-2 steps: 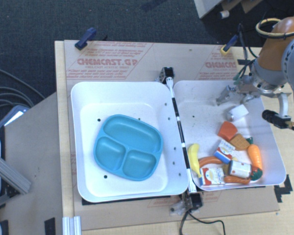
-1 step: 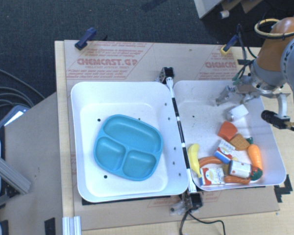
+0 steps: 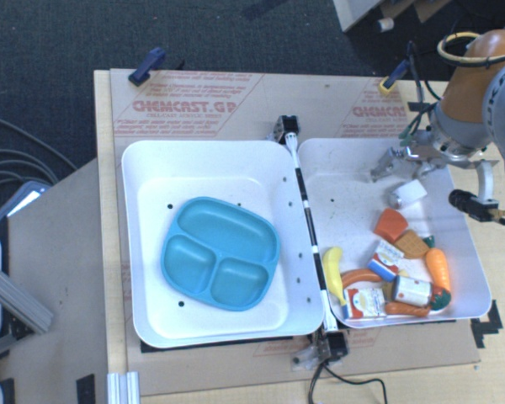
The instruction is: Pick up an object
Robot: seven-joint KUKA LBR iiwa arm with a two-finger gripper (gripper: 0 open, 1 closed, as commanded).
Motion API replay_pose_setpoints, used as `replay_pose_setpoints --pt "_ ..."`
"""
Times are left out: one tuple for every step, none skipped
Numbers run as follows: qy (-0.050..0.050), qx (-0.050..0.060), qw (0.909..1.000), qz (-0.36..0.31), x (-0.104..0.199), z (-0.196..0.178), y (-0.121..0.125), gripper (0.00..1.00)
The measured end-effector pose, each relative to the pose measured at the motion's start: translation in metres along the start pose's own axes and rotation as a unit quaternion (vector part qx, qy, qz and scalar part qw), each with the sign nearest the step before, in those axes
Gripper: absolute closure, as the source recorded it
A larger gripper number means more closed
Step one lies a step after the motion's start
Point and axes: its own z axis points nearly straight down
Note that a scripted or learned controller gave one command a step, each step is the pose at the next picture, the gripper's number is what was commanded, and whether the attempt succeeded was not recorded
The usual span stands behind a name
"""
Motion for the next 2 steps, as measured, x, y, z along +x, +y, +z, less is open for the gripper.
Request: replay_pose_setpoints --pt "-0.004 -0.001 1.0000 0.001 0.0093 0.0006 -0.0010 0.00" --pt "-0.004 -0.002 1.0000 0.002 0.0049 0.0007 -0.0010 0.00"
